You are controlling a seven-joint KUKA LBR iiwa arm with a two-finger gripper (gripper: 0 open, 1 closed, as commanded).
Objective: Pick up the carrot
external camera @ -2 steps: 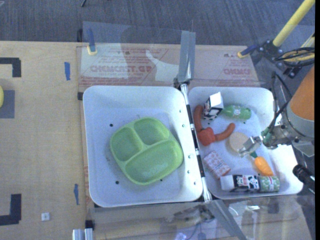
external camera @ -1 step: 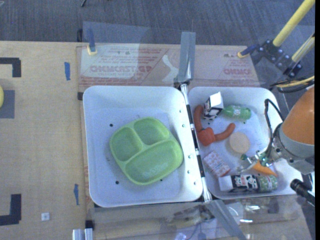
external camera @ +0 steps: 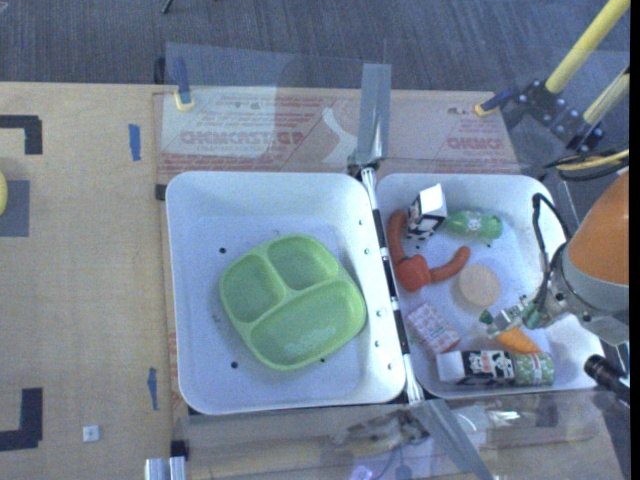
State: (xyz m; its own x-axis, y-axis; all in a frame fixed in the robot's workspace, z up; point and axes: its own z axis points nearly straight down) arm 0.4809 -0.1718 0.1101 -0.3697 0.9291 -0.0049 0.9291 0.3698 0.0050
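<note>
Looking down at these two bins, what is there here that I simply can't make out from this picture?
- Carrot: just an orange tip shows in the camera view; the arm's wrist covers the rest.
- Gripper: blurred and crowded against the arm, so whether it grips anything is unclear.
- Carton lying at the right bin's front wall: its print is too small to read.
- Arm: cut off by the right edge.

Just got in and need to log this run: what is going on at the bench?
A grey arm with an orange band reaches in from the right over the right bin. Its end effector sits low, right at the carrot, an orange piece near the bin's front right, just above a small carton lying on its side. Whether it has hold of the carrot cannot be told. The left bin holds a green divided plate.
</note>
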